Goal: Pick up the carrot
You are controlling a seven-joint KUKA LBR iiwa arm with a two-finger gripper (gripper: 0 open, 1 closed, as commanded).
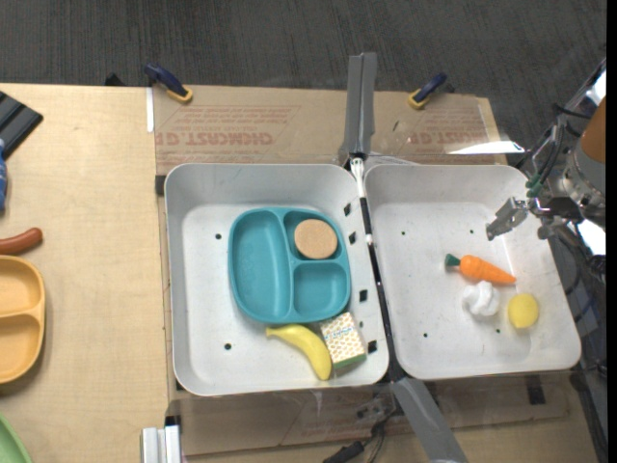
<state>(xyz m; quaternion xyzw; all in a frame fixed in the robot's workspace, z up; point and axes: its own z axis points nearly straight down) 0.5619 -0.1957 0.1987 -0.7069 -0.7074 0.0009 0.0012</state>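
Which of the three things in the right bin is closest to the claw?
The orange carrot; the white piece and yellow lemon lie farther from the gripper.

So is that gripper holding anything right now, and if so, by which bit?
Nothing is held. The gripper hangs open above the right bin, and the carrot lies apart from it on the bin floor.

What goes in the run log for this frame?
gripper above right bin, fingers open | carrot lying in bin, not held | phase: approach
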